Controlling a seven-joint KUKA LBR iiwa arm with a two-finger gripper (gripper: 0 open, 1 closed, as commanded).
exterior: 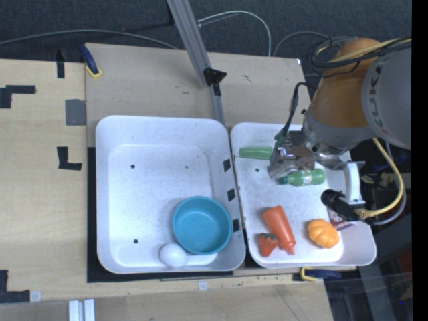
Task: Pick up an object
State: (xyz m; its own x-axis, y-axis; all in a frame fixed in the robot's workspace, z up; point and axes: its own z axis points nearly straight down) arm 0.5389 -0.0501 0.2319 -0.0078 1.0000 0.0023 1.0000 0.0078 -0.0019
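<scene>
Lowest in view, a white ball [173, 254] is lying in the left bin [120, 146], touching a blue bowl [201, 225]. Across in the right bin [358, 246], an orange carrot-like toy [280, 227], a small red piece [267, 245] and an orange lumpy toy [323, 233] are sitting along the near side. I am hovering my gripper [289, 162] over two green items [304, 177], one [255, 153] poking out leftward; whether my gripper is parted or clamped I cannot tell, possibly touching the nearer one.
</scene>
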